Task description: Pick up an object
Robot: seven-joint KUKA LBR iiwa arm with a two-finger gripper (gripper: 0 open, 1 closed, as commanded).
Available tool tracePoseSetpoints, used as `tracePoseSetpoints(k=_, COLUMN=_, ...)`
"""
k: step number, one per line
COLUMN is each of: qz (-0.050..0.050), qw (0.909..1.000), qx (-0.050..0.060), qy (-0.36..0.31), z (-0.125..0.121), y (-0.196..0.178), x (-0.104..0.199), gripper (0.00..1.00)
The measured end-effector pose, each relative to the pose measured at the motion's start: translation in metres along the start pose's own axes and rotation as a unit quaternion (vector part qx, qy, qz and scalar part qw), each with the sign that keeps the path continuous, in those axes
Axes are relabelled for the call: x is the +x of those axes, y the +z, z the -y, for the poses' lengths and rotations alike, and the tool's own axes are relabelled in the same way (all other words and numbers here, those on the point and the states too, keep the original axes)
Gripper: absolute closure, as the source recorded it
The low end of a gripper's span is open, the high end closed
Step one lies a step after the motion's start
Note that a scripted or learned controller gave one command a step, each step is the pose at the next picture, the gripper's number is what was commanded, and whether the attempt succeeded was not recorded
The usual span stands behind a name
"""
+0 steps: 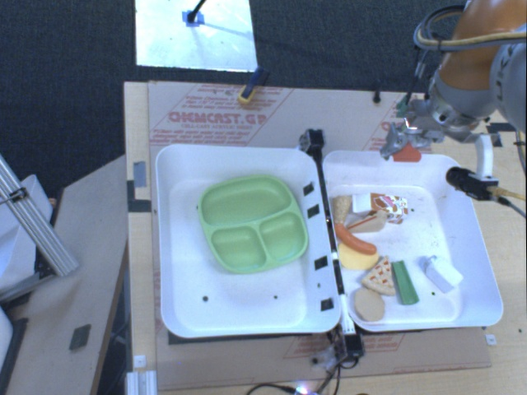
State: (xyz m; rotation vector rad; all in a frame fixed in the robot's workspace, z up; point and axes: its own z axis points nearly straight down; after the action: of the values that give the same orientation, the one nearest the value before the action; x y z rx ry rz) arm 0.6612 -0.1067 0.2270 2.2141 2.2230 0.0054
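My gripper (403,148) hangs over the far rim of the right bin (473,220), near its back left corner. A small red-orange piece (408,155) sits between its grey fingertips, and the fingers are shut on it. Below, in the right bin, lie toy foods: a hot dog (356,240), a yellow cheese wedge (357,258), a pizza slice (380,277), a green block (404,282), a white block (441,273), a round cookie (369,304), a bread slice (366,221) and a red-and-white packet (391,206).
The left bin (177,220) holds a green three-compartment tray (252,223). A black-clipped divider (323,220) runs between the bins. A yellow-tipped tool (249,91) lies on the cardboard behind them.
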Motion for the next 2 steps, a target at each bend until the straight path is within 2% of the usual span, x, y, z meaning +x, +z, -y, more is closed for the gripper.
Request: tracePoseSetpoints(k=2, qz=-0.001, qw=1.0000, qx=0.004, qy=-0.001, z=0.084, y=0.016, x=0.057, gripper=1.00)
